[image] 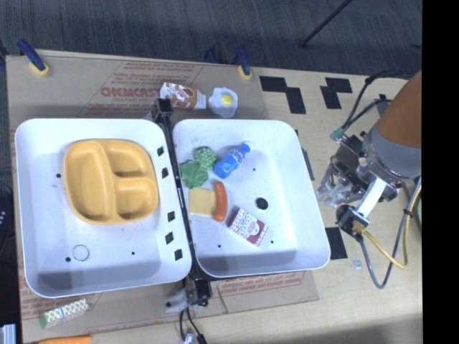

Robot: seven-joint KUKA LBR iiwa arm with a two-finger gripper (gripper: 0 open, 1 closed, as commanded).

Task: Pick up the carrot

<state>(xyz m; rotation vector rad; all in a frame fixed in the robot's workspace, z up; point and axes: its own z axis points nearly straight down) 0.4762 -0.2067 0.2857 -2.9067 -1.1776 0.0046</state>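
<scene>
Fingers apart, blurry, outside right bin; carrot inside, touching yellow block

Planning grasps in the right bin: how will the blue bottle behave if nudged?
The blue bottle lies on its side and looks round-bodied, so it probably rolls. It looks like small plastic, so it is likely light and stiff. The green toy close beside it may shift too.

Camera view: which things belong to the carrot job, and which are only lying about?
Job: gripper; orange-red stick, likely the carrot; right bin.
Lying about: yellow tray, blue bottle, cheese, greens, red packet.
</scene>
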